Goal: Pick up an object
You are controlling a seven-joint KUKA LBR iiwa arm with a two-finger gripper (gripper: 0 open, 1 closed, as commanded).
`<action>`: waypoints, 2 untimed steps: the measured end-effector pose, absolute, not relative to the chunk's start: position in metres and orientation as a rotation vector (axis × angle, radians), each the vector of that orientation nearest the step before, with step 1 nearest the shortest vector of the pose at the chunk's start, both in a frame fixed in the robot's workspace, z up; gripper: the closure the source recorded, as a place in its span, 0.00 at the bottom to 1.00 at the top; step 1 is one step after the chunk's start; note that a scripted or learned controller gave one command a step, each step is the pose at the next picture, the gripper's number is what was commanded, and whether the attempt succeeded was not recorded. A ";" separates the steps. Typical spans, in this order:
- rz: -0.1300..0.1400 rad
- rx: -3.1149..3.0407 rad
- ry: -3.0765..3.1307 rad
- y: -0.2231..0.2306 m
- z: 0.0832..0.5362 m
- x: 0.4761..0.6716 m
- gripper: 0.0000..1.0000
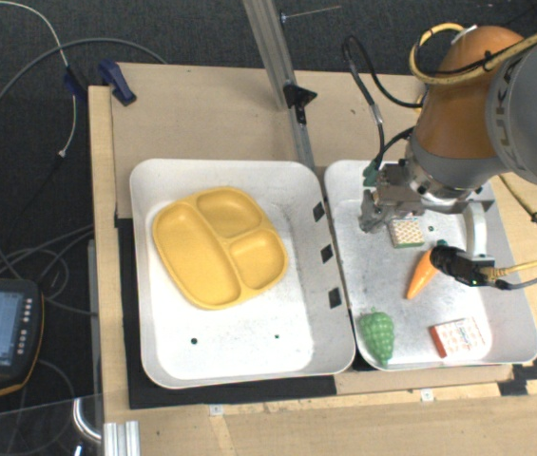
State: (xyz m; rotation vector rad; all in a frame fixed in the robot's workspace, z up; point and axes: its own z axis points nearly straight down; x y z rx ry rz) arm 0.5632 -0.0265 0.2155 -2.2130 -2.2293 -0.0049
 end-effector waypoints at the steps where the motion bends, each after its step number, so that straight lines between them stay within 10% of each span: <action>1: -0.003 -2.213 -2.227 0.025 0.210 0.568 1.00; 2: -0.006 -2.212 -2.229 0.084 0.218 0.587 1.00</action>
